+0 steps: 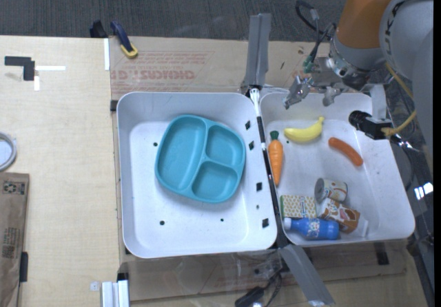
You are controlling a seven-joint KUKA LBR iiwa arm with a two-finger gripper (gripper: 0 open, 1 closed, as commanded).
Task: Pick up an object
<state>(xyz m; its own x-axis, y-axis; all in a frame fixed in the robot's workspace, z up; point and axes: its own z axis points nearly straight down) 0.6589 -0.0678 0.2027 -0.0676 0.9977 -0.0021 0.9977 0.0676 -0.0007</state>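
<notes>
Main risk I see: the right bin (396, 182) is crowded along its near edge, where the can (331, 191), the blue bottle (311, 228) and the small carton (298, 205) sit touching or nearly so. A descent there likely clips a neighbour or closes on 2 things at once. The carrot (275, 158) lies tight against the bin's left wall, so 1 finger may land on the rim. The banana (305, 131) is curved and could roll out of a pinch.

The gripper (311, 90) hovers over the far left corner of the right bin, holding nothing; I can't tell if it's apart or together. The banana is the closest target, just near of the gripper. The sausage (345, 151) lies to the banana's right, with open floor around it. The left bin (138, 182) holds 1 blue divided plate (200, 158).
</notes>
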